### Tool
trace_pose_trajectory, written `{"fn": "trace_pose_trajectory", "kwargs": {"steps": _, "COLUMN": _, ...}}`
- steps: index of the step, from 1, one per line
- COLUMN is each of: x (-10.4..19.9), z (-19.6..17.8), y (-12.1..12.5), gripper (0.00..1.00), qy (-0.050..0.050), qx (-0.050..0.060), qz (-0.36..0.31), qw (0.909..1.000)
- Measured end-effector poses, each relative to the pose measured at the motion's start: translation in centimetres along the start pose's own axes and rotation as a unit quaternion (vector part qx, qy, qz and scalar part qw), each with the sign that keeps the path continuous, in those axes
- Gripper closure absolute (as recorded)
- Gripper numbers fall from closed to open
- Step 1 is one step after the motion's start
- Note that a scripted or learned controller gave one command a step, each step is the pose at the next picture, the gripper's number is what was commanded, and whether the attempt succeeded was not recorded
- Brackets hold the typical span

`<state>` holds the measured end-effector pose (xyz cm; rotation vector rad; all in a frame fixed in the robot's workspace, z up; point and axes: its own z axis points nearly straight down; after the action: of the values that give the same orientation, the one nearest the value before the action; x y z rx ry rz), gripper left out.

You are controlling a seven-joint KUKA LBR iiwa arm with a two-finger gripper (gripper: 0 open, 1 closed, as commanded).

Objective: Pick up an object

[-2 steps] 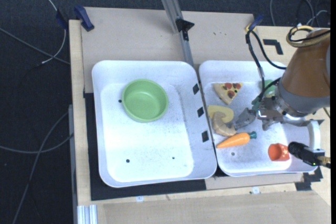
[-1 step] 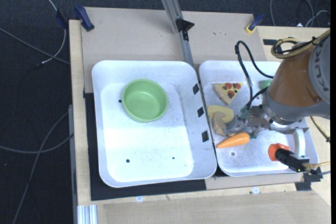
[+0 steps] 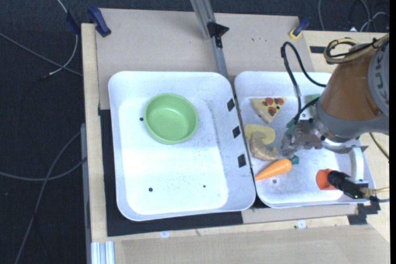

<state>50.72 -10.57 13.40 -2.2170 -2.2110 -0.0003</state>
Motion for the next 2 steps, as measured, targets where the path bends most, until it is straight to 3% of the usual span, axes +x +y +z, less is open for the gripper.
{"fn": "trace_pose_trajectory", "kwargs": {"steps": 1, "x": -0.4, "z": -6.4, "y": 0.8, "gripper": 1.00, "qy": -0.004, "qx": -0.008, "qz": -0.002, "qw": 1.0000}}
{"fn": "trace_pose_trajectory", "kwargs": {"steps": 2, "x": -0.4, "z": -12.0, "y": 0.9, "gripper": 1.00, "qy": -0.003, "qx": -0.008, "qz": -0.002, "qw": 1.0000}}
